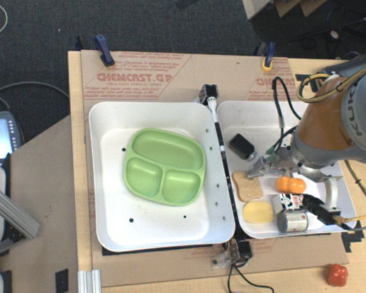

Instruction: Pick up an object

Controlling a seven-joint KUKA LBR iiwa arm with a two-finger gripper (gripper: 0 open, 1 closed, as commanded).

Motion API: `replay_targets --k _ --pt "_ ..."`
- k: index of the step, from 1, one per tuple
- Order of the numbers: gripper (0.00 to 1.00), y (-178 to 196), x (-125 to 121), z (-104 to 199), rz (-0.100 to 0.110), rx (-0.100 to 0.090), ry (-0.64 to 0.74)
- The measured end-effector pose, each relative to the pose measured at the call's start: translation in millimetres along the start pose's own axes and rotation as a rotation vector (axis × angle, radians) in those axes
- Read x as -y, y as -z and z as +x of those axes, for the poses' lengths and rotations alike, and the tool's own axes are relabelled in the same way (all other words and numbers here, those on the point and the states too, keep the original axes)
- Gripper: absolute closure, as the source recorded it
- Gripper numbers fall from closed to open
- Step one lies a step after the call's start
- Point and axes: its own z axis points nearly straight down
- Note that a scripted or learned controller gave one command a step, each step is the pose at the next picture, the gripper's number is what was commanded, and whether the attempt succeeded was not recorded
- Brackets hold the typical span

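Toast slice, tan and flat, lies in the right bin, above a yellow disc; its long axis runs toward the bin's far side. My gripper sits low just beyond it, arm reaching in from the right; I cannot tell how it stands. A black block lies farther back.

The left bin and the right bin are plain white, and the left one carries a pale green divided plate and a few small black dots. In the right bin lie a black block, a tan toast slice, a pale yellow disc, an orange piece and a silver-grey can with a white and red label. The tabletop is light brown with red lettering on its far part, a blue clamp and a yellow and blue clamp sit at its far edge, a red object rests near right, and the arm is grey with an orange band.
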Motion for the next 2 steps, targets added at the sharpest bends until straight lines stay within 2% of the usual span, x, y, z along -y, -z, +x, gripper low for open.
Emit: replay_targets --k 1,2 --pt "0.0 95.7 50.5 17.4 -0.01 0.001 0.008" --pt "0.0 97.9 54.3 83.2 0.004 -0.005 0.013"
